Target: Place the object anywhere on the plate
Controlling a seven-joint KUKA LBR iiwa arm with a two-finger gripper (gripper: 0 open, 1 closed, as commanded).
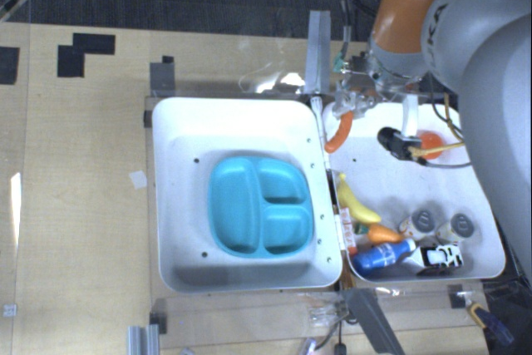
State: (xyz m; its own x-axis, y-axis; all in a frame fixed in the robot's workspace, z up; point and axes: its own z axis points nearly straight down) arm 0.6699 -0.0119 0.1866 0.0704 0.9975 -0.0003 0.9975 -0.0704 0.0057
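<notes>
Orange, carrot-shaped plastic toy [337, 131] is clamped between the two-finger gripper's [347, 106] closed fingers above the bins' shared wall, lifted clear for carrying toward the blue divided plate [259, 205].

Plate: the light blue three-compartment plastic plate [258, 205], smooth with a soft sheen.
Bins: the shallow white plastic left bin [179, 179] and its white right twin [478, 204], smooth and faintly glossy.
Bench: the pale wood-look bench top [75, 204], matt.
Arm: the grey robot arm [490, 37] with a smooth satin shell; its orange band [401, 8] looks glossy.
Bottle: the blue plastic bottle [382, 256], shiny.
Banana: the yellow toy banana [353, 204], smooth plastic.
</notes>
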